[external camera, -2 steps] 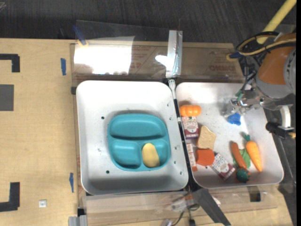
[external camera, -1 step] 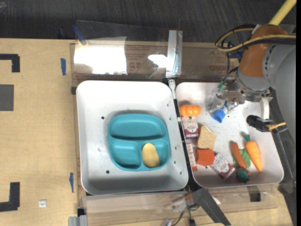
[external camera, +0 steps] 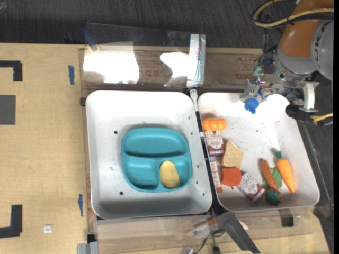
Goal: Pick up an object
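Observation:
My gripper hangs over the far edge of the right bin, below the grey arm with its orange band. A small blue object sits right at the gripper's lower tip, above the bin floor; whether it is gripped is not clear. Several toy foods lie in the right bin: an orange fruit, a dark red carton, a bread slice, an orange-red block, a red packet, a carrot and a red chili.
The left bin holds a teal divided tray with a yellow oval object in its near right compartment. A clear plastic panel stands behind the bins. Cables loop by the arm.

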{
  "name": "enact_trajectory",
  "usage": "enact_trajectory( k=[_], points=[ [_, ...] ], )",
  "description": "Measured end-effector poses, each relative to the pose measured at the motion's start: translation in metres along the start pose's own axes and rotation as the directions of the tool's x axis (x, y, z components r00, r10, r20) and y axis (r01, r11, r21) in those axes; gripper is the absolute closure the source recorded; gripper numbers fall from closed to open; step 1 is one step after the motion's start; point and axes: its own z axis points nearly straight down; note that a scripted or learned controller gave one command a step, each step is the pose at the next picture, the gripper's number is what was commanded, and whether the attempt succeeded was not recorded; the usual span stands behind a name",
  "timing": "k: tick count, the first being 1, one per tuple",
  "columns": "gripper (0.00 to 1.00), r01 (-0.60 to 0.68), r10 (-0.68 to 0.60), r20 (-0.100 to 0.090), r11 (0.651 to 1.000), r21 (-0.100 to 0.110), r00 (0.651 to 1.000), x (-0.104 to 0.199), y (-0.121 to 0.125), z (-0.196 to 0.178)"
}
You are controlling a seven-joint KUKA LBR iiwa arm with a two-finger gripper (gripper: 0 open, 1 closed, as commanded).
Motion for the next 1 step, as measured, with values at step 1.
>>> enact_trajectory(
  k=[1],
  points=[
    [1.0, 0.087, -0.087, -0.004, 0.996, 0.017, 0.996, 0.0179, -0.0765, 0.0542]
  ],
)
